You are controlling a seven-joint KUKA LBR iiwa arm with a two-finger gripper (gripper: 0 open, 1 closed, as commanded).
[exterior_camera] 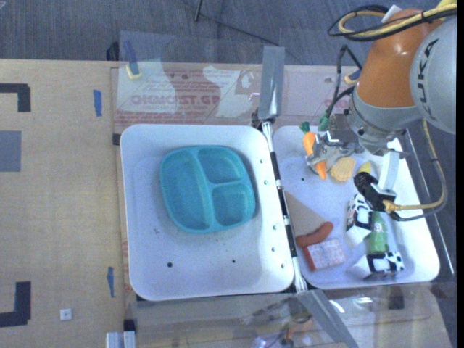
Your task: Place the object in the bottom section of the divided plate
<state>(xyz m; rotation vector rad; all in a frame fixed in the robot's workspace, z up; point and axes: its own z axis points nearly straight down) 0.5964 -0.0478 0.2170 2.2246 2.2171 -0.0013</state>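
Lowest in view, at the right bin's (428, 267) near end: a black-and-white toy (383, 261), a green bottle (377, 238) above it, a pink packet (325, 253) and a sausage (315, 234) to their left; all lying loose

Task's object not settled from the task wording; judged to be one of the pieces at the bin's far end, where the gripper (324, 153) sits: an orange carrot-like piece (309, 142), a second orange bit (320, 170), a pale yellow lump (342, 169); gripper touching or just over the orange pieces; whether its fingers are apart or closed, and whether anything is between them, cannot be told from this slant

Plate (208, 188): teal, divided in three, flat in the left bin (138, 267), well apart from the gripper; all sections bare; the big section takes the plate's left half, two smaller ones stacked on its right; bottom section read as the lower-right one, though that is a guess

Relation that matters: plate lies to the gripper's left in view, slightly toward the camera, across the rims where the bins meet; any carry must lift over that ridge; arm (395, 64) enters from the right, so the move is an outward reach

Risk: grasp unconfirmed; small pieces crowded together
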